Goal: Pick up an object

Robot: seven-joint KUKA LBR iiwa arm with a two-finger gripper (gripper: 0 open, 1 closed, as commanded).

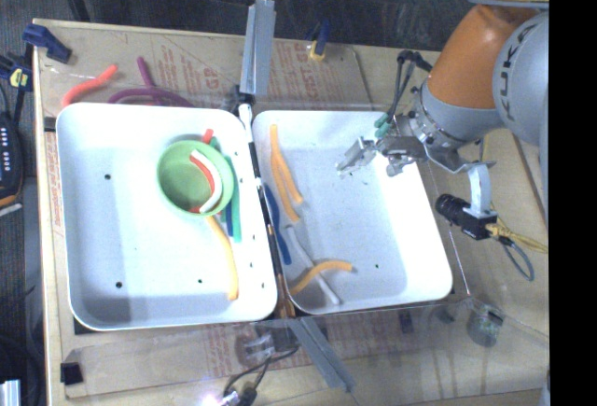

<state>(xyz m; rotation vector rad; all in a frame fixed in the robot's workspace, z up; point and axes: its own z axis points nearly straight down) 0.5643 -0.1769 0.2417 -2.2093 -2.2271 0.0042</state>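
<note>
Orange strip [284, 178], long, thin, likely light and limp, lay in the right bin [410, 278] near its left wall, best pinched mid-length across its width; gripper [375, 155] hovered well apart, jaws spread, holding nothing.

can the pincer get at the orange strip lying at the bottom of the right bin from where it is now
Probably yes. The pincer hovers over the right bin, and the orange strip lies on the bin floor with bare white space between them. Its nearness to the front wall may crowd the approach.
</note>
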